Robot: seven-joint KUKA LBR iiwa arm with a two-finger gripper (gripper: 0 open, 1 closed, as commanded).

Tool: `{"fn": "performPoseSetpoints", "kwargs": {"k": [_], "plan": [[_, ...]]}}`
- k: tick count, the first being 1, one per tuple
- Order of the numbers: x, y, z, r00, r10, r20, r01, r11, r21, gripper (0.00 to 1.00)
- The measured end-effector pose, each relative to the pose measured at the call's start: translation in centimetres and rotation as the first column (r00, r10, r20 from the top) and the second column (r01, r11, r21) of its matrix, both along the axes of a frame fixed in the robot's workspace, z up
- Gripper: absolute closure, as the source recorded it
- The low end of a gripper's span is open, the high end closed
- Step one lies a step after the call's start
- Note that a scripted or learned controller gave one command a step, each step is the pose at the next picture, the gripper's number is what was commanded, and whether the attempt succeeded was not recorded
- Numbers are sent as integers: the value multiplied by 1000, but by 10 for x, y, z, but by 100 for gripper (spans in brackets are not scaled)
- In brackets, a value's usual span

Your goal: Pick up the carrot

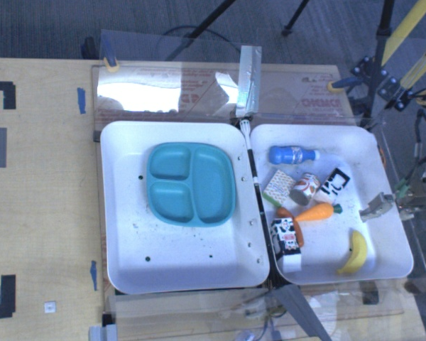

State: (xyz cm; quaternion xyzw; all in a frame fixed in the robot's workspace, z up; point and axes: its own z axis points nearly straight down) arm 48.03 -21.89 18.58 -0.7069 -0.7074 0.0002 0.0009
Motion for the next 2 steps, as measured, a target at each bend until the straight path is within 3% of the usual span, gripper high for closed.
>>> {"fn": "performPoseSetpoints", "kwargs": {"k": [1,2], "plan": [[1,0,10,1000,0,2,0,1000,-1,100],[1,0,10,1000,0,2,0,1000,-1,0]]}}
